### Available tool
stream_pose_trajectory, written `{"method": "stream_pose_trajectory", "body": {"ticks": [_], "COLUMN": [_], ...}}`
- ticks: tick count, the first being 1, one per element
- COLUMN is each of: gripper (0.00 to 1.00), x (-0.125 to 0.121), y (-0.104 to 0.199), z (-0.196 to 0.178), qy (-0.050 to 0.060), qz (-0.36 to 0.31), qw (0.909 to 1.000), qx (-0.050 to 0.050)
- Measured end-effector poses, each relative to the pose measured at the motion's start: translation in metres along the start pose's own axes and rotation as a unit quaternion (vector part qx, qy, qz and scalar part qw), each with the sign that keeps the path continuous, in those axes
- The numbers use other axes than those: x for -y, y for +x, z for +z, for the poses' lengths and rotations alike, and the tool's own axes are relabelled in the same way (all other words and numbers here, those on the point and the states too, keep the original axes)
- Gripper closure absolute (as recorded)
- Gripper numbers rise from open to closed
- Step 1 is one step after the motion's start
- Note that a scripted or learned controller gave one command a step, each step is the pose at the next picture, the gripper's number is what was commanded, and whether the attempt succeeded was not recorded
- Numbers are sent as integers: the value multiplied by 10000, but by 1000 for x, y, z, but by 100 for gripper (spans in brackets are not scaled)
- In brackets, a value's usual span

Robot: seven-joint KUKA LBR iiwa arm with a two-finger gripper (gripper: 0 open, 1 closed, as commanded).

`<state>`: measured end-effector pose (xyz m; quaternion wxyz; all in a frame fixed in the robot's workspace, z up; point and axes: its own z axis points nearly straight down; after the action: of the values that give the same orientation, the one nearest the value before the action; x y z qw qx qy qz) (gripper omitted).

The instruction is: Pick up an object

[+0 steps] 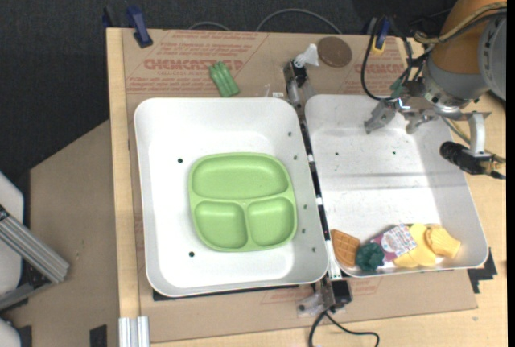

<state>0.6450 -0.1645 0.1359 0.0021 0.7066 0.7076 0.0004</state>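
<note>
End effector: fingers spread apart, nothing between them, poised over the far end of the right bin. Left bin: held a green divided plate. Right bin, near corner: waffle piece, dark green item, yellow toy foods clustered together.

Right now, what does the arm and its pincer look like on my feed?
The arm is grey with an orange band above a round grey wrist. Black and yellowish cables loop around it. The pincer is small, of pale grey metal, with two thin fingers. A black part sticks out beside the wrist, over the right bin.
</note>
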Motion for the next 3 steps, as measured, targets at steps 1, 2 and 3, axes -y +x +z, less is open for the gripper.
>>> {"method": "stream_pose_trajectory", "body": {"ticks": [1, 2, 3], "gripper": [0, 0, 0], "x": [-9, -19, -21], "y": [-38, -54, -53], "z": [31, 49, 51], "qy": [9, 60, 89], "qz": [18, 1, -7], "qw": [10000, 10000, 9999], "qx": [3, -78, -87]}}
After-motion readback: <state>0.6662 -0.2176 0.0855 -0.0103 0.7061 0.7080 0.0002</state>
